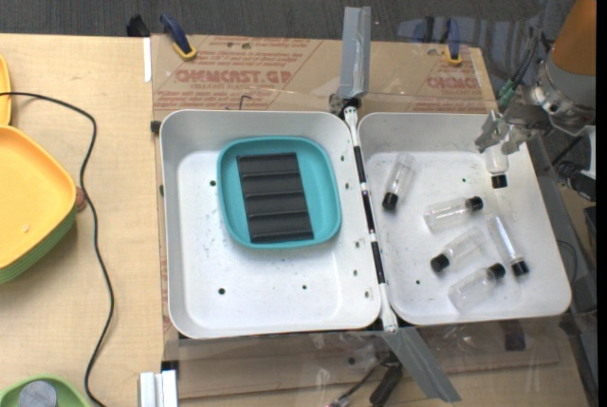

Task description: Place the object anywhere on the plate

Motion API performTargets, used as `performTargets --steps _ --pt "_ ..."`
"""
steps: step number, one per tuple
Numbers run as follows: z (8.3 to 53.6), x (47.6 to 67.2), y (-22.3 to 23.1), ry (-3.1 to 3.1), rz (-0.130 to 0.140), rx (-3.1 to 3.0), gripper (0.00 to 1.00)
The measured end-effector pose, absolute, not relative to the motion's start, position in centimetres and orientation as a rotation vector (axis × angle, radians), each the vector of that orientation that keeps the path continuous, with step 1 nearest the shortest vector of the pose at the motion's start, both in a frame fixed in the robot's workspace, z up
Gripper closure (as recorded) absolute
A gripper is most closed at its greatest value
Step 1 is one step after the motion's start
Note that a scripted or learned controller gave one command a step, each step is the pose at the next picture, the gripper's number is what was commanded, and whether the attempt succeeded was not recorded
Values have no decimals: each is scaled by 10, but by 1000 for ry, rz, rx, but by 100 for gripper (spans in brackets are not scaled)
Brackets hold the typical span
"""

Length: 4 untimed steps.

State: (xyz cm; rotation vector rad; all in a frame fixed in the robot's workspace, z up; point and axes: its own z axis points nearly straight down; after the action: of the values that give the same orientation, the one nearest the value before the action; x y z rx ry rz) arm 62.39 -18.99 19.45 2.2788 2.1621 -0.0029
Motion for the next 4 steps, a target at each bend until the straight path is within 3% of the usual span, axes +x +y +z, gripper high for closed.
performTargets --steps 1,2,3,4 --pt "195 624 -190 2162 -3 2279 0" --pt "308 599 -220 2066 -4 2366 0" --pt "436 599 -206 1978 -5 2442 0" --pt "440 561 -215 1841 -6 2547 0"
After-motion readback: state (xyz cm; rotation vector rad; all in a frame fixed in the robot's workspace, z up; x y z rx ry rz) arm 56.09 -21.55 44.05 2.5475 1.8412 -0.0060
